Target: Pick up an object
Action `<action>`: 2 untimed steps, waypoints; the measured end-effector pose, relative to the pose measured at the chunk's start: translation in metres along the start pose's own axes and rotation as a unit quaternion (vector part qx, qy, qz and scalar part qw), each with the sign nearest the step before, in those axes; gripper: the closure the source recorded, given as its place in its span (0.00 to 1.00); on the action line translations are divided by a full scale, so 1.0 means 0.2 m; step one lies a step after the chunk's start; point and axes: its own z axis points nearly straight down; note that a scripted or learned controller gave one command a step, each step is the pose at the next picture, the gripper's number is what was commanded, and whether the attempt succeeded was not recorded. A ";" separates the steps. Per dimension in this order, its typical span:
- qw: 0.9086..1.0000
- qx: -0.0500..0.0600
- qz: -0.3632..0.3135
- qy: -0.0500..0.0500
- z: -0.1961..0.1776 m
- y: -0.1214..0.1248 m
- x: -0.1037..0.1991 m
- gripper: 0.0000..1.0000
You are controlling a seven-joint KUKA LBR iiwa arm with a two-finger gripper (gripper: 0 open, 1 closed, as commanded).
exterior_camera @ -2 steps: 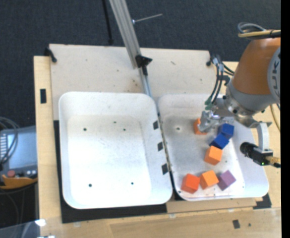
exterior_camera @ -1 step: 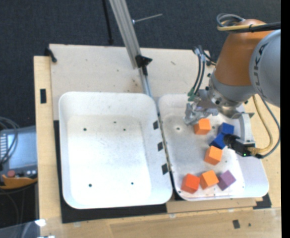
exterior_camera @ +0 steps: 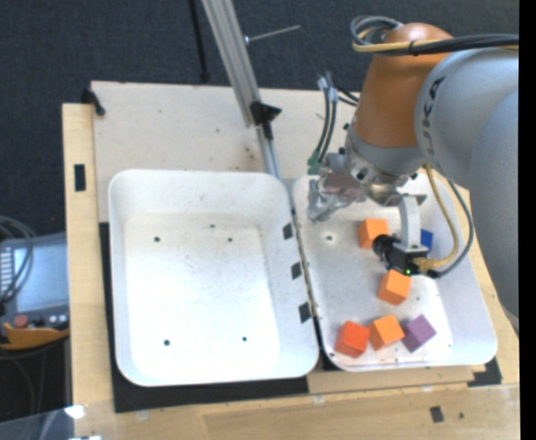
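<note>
Arm poised over the right bin [exterior_camera: 460, 333], blocks scattered below.

We see the gripper [exterior_camera: 322, 202] at the far left corner of the right bin, hard by the wall it shares with the left bin [exterior_camera: 203, 273]; we cannot tell how its tool stands or whether it has anything. Within the right bin, an orange block [exterior_camera: 372, 233] and a blue block [exterior_camera: 423, 239] lie near the middle, another orange block [exterior_camera: 395, 287] nearer us, and along the near rim sit a red-orange block [exterior_camera: 352, 338], an orange cube [exterior_camera: 387, 330] and a purple block [exterior_camera: 419, 332].
</note>
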 end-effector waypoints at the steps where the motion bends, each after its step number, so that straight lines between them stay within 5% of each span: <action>1: 1.000 0.000 -0.001 0.001 -0.04 0.06 0.27 1.00; 2: 1.000 0.000 0.000 0.001 -0.07 0.16 0.51 1.00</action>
